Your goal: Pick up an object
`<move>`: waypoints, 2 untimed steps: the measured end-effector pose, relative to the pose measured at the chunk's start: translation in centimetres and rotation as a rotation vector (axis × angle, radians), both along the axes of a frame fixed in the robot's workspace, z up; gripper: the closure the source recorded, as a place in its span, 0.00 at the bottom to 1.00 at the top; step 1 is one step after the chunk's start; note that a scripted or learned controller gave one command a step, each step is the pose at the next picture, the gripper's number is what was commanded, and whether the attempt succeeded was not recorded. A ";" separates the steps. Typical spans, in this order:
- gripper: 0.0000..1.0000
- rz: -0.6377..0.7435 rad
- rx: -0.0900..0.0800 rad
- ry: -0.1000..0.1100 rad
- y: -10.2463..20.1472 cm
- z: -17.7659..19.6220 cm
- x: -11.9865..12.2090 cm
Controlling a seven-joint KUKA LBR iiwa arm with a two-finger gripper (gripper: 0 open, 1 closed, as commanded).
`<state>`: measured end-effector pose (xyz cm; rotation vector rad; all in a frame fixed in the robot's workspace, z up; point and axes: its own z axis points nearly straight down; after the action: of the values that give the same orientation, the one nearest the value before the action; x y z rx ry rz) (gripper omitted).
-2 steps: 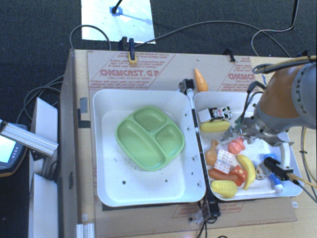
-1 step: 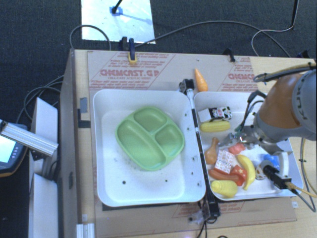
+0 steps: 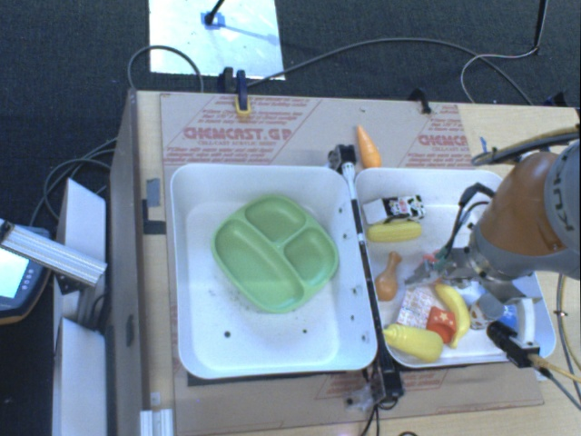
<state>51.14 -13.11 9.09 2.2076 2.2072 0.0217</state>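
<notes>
The right bin (image 3: 472, 182) holds several small objects. A black-and-white toy (image 3: 396, 208) lies at its far left, with a yellow corn-like piece (image 3: 393, 232) just in front of it. An orange-brown drumstick shape (image 3: 388, 275) rests by the left wall. A banana (image 3: 454, 307), a red-and-white packet (image 3: 427, 314) and a yellow lemon-like piece (image 3: 413, 341) crowd the near side. My gripper (image 3: 433, 266) hangs low over the bin's middle, between the drumstick shape and the banana. Nothing is visibly held in it.
The left bin (image 3: 195, 334) carries a green divided plate (image 3: 275, 252). An orange carrot (image 3: 368, 146) lies on the bench behind the bins. The arm's orange band (image 3: 531, 209) covers the right bin's far right part. A blue item (image 3: 510, 320) sits near that bin's right wall.
</notes>
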 end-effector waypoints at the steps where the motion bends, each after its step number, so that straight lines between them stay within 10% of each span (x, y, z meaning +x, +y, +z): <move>1: 1.00 0.002 0.002 0.001 0.1 1.0 0.0; 2: 0.00 0.002 0.002 0.001 0.1 1.0 0.0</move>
<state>51.17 -13.02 10.06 2.2076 2.2107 0.0228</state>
